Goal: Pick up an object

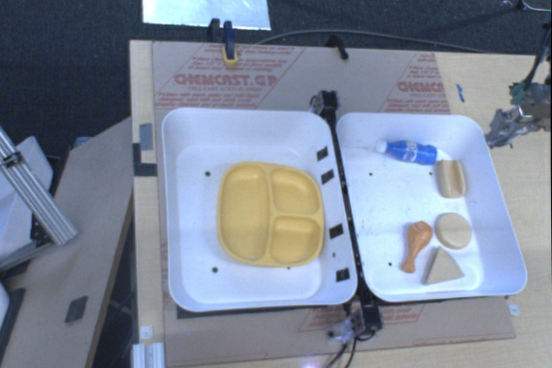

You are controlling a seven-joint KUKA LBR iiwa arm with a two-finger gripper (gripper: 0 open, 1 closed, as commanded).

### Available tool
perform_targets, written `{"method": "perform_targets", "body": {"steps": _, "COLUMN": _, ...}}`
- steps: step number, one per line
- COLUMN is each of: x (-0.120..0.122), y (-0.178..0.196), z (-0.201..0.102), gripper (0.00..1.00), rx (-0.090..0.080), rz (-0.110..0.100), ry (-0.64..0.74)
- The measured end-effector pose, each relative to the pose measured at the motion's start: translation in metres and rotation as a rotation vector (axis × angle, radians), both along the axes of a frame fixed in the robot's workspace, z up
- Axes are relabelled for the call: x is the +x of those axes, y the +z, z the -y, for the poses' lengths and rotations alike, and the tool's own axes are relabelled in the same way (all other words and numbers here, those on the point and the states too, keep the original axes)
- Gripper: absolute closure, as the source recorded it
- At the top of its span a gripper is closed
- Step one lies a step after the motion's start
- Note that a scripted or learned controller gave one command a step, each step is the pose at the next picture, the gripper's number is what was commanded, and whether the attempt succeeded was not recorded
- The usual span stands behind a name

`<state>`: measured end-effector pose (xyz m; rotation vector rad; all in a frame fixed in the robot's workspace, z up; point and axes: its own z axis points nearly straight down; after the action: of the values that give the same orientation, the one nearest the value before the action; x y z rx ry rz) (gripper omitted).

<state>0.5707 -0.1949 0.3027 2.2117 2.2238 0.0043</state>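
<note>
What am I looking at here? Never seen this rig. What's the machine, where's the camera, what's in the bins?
One fixed camera looks down at a slant on a bench with two shallow white bins. The left bin holds a yellow divided plate. The right bin holds toy food: a blue bottle, a bread roll, a drumstick, a round bun and a wedge. The robot arm comes in from the right; its tool sits at the frame's right edge, outside the bins, too small to read. Nothing is seen held.
</note>
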Motion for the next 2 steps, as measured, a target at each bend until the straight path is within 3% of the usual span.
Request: {"method": "perform_targets", "body": {"steps": 2, "x": 0.015, "y": -0.035, "z": -0.098, "gripper": 1.00, "rx": 0.003, "rz": -0.004, "ry": 0.003}}
